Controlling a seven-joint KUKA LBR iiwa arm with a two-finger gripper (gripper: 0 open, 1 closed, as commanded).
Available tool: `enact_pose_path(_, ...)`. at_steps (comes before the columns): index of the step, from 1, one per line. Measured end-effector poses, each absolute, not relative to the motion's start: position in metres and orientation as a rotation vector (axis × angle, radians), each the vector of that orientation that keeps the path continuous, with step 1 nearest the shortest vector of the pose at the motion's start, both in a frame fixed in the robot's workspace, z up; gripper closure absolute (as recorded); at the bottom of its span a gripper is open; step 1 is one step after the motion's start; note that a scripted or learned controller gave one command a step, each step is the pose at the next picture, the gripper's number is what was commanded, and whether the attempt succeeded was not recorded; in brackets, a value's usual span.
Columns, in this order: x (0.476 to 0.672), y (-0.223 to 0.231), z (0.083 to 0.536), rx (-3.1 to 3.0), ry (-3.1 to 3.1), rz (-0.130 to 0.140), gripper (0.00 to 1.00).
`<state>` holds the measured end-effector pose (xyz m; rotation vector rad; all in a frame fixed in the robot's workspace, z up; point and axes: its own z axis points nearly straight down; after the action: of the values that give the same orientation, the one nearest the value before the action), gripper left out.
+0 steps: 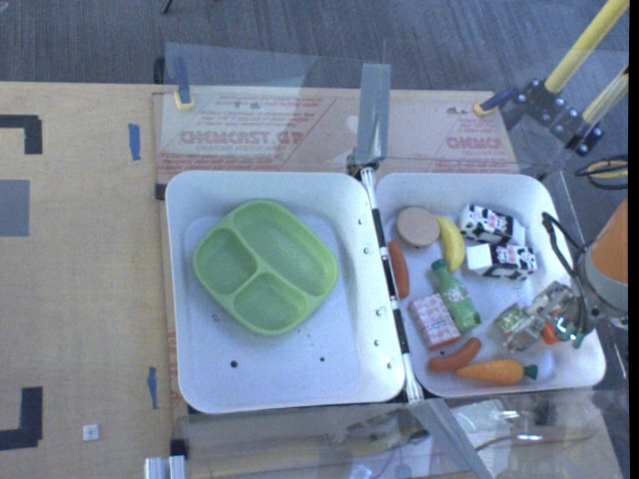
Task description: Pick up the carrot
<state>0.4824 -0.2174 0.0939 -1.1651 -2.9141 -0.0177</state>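
Plywood benchtop (80,297) carries two shallow white bins side by side, with printed cardboard (260,133) behind them and dark carpet (300,18) beyond.

Nearest the camera, in the right bin (584,372), the carrot (491,371) lies on its side along the front wall, orange body pointing left, green stub to the right. Just behind and left of it lies a small red sausage-shaped item (454,355), close to the carrot's tip. The gripper (544,317) sits low over the right side of this bin, up and to the right of the carrot and apart from it. Whether the fingers are spread or closed cannot be told; the assembly is a blur of metal and clear parts. The orange band of the arm (611,252) shows at the right edge.

Further back in the same bin: a pink-and-white box (433,320), a green bottle (455,295), a second red sausage (399,267) along the left wall, a banana (451,241), a round tan disc (417,228) and two black-and-white cartons (486,224).

The left bin (200,367) holds a green three-compartment plate (265,265).
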Motion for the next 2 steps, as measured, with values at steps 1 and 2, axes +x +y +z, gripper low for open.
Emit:
enact_pose_path(1,0.4827,-0.216,0.0941,-1.156,-2.915,-0.017,0.0)
enact_pose_path(2,0.4827,-0.2155,0.1015,-1.157,-2.913,-0.019,1.0)
